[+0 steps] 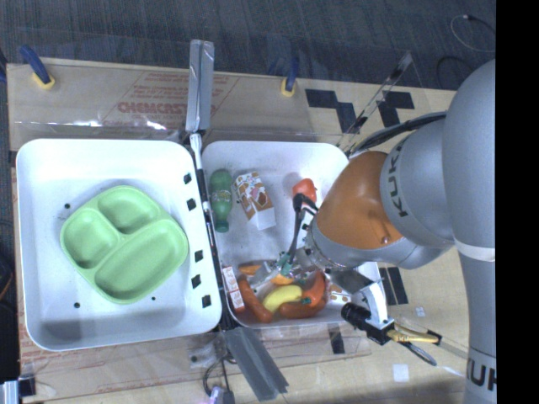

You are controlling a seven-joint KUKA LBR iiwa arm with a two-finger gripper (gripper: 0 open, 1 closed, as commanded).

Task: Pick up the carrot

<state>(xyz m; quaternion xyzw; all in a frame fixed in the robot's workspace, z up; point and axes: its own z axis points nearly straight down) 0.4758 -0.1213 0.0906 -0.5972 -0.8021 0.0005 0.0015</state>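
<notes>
An orange, carrot-like piece (305, 189) lies in the right bin (269, 154), by the orange band of my arm, which hides its right side. Another orange piece (317, 290) sits in a pile at the bin's front, next to a yellow banana (283, 296) and a reddish sausage-like item (257, 303). I cannot tell which orange piece is the carrot. My gripper (287, 264) reaches down at the back edge of that pile, just above the banana. Nothing is visibly held.
A green bottle (221, 199) and a small carton (255, 199) lie in the right bin's back left part. The left bin (34, 225) holds a green divided plate (124, 242). A metal divider (199, 91) stands between the bins.
</notes>
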